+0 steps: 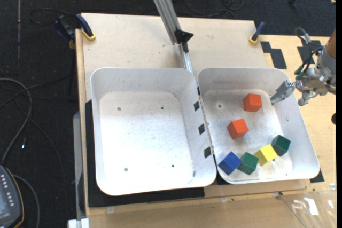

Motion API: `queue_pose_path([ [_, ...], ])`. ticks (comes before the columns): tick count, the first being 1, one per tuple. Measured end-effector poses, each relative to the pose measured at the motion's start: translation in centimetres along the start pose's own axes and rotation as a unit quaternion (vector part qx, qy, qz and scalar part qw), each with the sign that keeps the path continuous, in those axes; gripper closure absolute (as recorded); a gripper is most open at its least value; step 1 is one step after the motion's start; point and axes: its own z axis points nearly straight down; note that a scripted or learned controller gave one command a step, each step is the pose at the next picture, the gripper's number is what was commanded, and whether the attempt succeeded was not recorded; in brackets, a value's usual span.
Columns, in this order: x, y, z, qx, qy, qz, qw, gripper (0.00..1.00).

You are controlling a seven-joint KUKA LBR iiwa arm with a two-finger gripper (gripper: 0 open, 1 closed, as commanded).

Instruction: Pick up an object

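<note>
The right bin [299, 131] holds several small cubes. An orange cube [253, 102] lies near its back, and a second orange cube [238, 128] sits in the middle. Along the front run a blue cube [230, 162], a green cube [248, 162], a yellow cube [266, 155] and a dark green cube [280, 144]. My gripper [293, 94] hangs over the bin's right rim, to the right of the far orange cube. Its fingers stand open with nothing between them.
The left bin [101, 115] sits beside the right one on the wooden bench. A slanted metal pole [163, 0] comes down to the gap between the bins at the back. Clamps [85, 29] grip the bench's back corners.
</note>
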Motion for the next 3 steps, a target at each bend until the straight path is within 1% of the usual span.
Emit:
queue_pose_path([
  [1,0.2,3.3,14.5,0.0,0.0,-0.001,1.0,0.0],
  [2,5.1,8.1,14.1,-0.003,0.001,-0.002,1.0,0.0],
  [3,4.7,7.9,13.1,-0.002,-0.001,-0.001,1.0,1.0],
])
